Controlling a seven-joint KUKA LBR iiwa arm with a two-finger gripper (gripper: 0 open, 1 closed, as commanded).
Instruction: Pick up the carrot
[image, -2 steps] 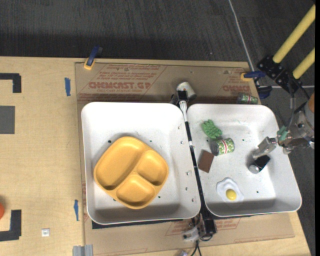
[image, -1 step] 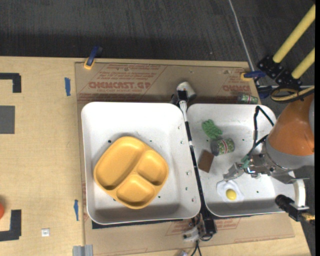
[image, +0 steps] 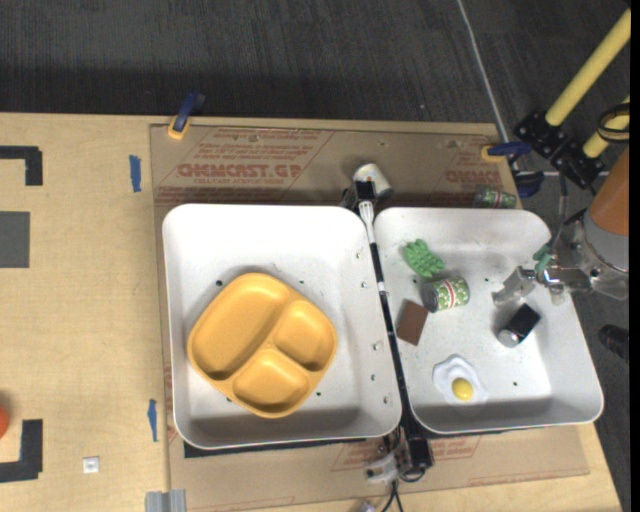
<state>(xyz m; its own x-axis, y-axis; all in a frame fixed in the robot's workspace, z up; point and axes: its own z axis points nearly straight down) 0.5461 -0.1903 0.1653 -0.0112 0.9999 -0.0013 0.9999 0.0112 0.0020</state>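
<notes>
My hand hangs over right bin, grip state unclear; green toy and can lie near.

Premises: a robotics test laboratory, not a home or kitchen. Evidence: a light wooden tabletop marked with black tape corners and blue tape tabs; a printed cardboard sheet at upper centre, held by blue clamps; two shallow white bins fixed side by side with a cable run between them. Toy food items, including a fried egg, lie in the right-hand bin. Robot arm enters at right edge. Dark carpet along the top.
</notes>
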